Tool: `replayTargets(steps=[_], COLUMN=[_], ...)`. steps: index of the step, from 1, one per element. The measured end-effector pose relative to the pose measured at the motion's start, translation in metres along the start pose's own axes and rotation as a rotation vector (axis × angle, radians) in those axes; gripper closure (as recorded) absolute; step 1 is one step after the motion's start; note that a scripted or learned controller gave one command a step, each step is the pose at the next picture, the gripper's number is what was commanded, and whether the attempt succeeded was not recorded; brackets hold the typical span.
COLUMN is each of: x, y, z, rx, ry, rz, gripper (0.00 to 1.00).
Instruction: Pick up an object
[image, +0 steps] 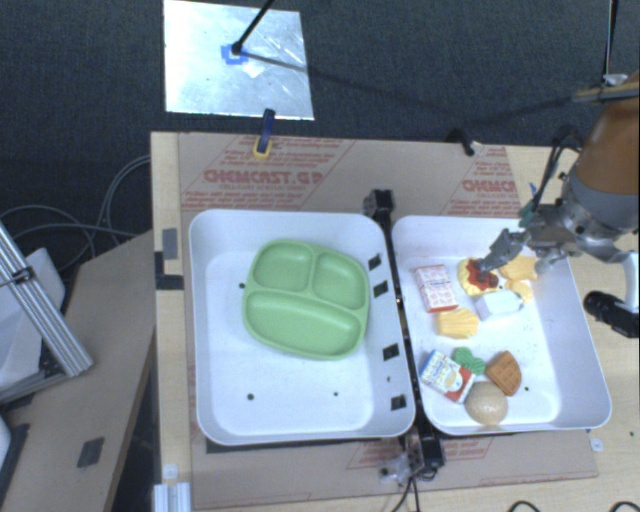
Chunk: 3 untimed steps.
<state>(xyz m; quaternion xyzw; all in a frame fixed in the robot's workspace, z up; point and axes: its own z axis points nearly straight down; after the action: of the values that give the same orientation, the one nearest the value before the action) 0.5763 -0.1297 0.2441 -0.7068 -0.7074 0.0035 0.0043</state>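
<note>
A green divided plate lies in the left white bin. Both bins rest on a cardboard sheet covering the worktop. Beyond lies a shiny metal sheet on dark carpet, and cables trail at left.

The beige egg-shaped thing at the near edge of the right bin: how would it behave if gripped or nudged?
The egg looks rounded and smooth, so it would probably roll if nudged and may slip from a pinch. It touches the brown waffle, which might check its roll that way. Likely light.
</note>
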Motion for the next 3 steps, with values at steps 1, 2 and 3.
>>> replayTargets(steps=[1,2,3], x=[0.0,0.005,0.008], y=[0.002,0.013,0.013], z=[-0.007,0.044,0.105], rx=[-0.012,-0.011,-0.01], ry=[-0.001,-0.001,-0.001], rz=[-0.002,-0.003,0.0], gripper=[0.0,0.0,0.0])
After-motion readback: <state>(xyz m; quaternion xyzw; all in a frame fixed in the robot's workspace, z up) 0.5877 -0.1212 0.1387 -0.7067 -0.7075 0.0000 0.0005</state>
